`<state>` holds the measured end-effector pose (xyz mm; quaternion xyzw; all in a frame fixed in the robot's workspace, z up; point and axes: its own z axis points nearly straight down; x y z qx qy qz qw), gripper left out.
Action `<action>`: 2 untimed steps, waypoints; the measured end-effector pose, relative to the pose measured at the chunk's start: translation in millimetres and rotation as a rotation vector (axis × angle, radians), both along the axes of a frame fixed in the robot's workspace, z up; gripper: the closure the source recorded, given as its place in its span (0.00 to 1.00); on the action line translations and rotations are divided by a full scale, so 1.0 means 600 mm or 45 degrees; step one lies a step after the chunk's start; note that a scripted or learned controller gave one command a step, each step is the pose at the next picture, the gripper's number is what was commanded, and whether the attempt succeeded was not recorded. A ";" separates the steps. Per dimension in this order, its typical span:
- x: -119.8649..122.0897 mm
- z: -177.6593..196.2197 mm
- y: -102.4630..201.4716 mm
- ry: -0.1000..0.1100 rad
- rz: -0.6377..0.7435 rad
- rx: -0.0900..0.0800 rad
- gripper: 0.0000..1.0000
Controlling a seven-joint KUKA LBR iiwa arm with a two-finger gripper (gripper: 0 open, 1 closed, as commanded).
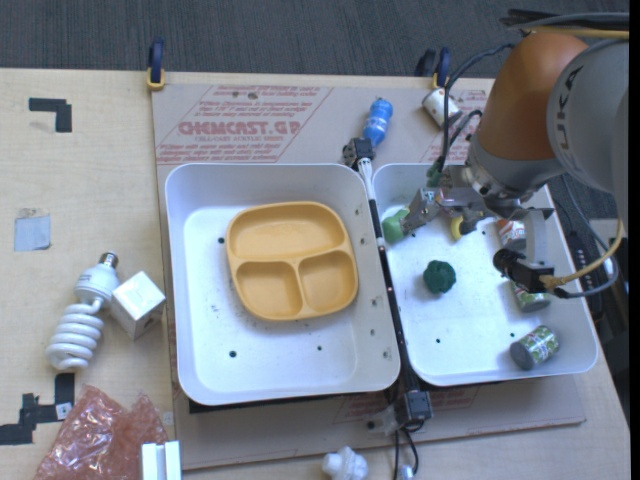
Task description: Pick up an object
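1. Two white bins sit side by side on the desk (90, 188); the left bin (190, 268) holds a yellow divided tray (291, 259) near its middle, with bare white floor all round it, widest along the near edge.
2. In the right bin (470, 353) the middle and near-left floor lie open; a dark green ball (439, 276) rests alone there, apart from every wall.
3. A small green-labelled can (534, 346) lies tilted in the near right corner, close to the rim; another can (528, 295) lies against the right wall, partly behind a black cable.
4. The arm (560, 98) reaches in from the right and covers the far right part of that bin.
5. The hand (432, 206) hangs over the far left corner, just beside the divider between the bins; I cannot tell how it is set (metal parts and cables crowd it).
6. A light green object (393, 225) sits right at the hand against the left wall, partly hidden; whether it is touched is unclear.
7. A yellow bit (458, 230) and a red-and-white item (512, 232) peek from under the wrist, too covered to name.
8. Left of the bins lie a spiral bulb (82, 316) and a white cube (138, 300), touching; a crumpled reddish bag (95, 433) is cut off at the bottom edge.
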<state>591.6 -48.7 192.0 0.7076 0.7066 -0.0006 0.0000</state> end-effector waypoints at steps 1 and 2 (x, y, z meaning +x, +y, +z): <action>-0.076 -0.166 -0.109 -0.001 -0.001 0.001 0.00; 0.067 -0.165 -0.159 -0.003 0.004 -0.001 0.00</action>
